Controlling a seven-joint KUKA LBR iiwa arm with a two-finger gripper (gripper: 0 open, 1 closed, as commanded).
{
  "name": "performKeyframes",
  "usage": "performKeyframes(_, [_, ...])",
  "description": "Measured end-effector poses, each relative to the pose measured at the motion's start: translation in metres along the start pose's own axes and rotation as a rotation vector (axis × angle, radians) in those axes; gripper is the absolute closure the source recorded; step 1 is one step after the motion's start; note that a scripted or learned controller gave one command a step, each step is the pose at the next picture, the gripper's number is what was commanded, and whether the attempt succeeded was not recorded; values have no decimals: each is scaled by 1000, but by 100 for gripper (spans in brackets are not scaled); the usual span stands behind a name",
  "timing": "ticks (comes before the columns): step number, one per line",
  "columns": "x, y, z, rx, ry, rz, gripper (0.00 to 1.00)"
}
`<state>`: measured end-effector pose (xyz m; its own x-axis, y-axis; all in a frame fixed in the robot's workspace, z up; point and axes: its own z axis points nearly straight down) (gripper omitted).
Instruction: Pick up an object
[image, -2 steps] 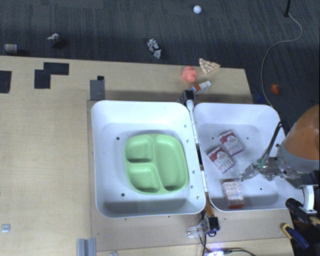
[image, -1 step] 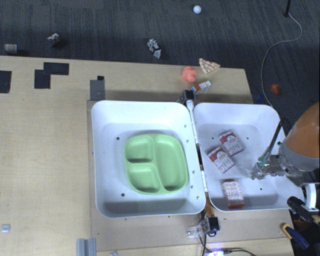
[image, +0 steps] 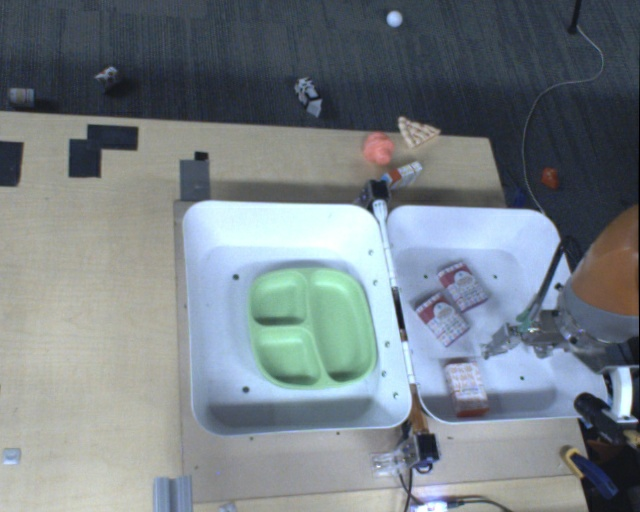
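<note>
Camera view: nothing is yet lifted, the three small red-and-white packets (image: 452, 300) being left lying in the right bin (image: 530, 235), while the gripper (image: 505, 340) is poised beside them, its state indiscernible.

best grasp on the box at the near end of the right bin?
Take the box across its short width, coming straight down. It lies flat on the right bin floor, long axis running near to far, apart from the other two boxes. Its near end sits close to the bin wall, so closing across the long sides looks safer.
</note>
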<state>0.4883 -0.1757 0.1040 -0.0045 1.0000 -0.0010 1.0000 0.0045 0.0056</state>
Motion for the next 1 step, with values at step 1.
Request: performKeyframes(1, [1,1,-10,-3,0,-4,100])
